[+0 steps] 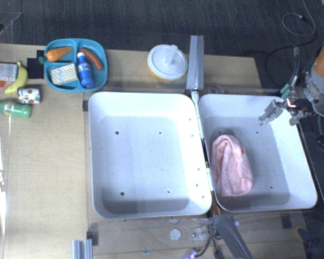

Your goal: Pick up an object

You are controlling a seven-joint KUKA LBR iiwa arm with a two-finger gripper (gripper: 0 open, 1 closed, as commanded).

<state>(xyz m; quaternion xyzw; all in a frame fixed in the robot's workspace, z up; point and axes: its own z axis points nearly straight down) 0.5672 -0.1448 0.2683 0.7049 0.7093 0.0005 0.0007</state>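
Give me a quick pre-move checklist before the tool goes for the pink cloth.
1. Target in view: pink cloth lies bunched in the right bin, near its left wall. Ok.
2. Cloth unobstructed from above: nothing on it. Ok.
3. Tool over the cloth: it sits at the bin's upper right, off to the side of the cloth. Not ok.
4. Tool carrying nothing: nothing visible in it. Ok.
5. Tool open enough for the cloth: too small to judge. Cannot tell.
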